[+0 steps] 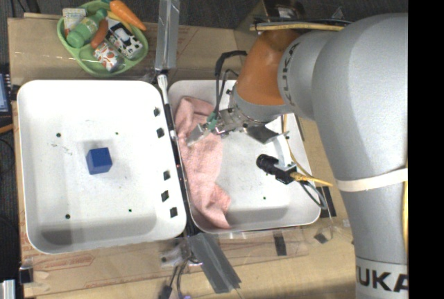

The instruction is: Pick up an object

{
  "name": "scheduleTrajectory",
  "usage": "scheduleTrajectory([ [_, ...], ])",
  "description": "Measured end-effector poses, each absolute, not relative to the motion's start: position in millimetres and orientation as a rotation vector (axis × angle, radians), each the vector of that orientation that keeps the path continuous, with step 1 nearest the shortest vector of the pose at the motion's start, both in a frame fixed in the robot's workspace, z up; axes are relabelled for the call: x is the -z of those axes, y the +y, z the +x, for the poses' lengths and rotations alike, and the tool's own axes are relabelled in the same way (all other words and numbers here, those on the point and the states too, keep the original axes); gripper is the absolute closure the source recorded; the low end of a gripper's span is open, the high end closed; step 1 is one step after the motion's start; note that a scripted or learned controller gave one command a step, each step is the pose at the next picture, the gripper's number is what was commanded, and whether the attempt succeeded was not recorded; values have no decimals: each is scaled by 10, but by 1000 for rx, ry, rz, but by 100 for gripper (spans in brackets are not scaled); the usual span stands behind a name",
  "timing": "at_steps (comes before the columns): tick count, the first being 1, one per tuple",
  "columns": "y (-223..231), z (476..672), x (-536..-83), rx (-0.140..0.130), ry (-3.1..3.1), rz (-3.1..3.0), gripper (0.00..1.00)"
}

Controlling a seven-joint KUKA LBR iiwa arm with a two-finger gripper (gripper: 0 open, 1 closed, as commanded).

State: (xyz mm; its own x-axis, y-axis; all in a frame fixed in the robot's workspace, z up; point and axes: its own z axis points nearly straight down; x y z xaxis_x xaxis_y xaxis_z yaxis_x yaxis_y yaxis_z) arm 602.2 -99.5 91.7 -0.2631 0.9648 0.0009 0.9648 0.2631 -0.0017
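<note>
Camera view shows a pink cloth point(203, 162) lying rumpled along the left wall of the right bin point(305, 214). The gripper point(208, 127) sits at its upper folds; its hold cannot be told. The cloth looks soft and light; a raised fold suits pinching best.

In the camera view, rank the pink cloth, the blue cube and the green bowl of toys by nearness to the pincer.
From the pincer:
1. Pink cloth, right bin, right at the pincer.
2. Blue cube, left bin.
3. Green bowl, on the bench beyond the left bin.
</note>
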Motion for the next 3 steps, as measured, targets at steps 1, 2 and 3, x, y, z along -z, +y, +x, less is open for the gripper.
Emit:
scheduleTrajectory([
  [1,-996,6022,-1015,-3,-2496,-1902,100],
  [2,-413,6517,-1923,-2,-2600,-1762,100],
  [3,-298,5832,-2323,-3,-2735,-1542,100],
])
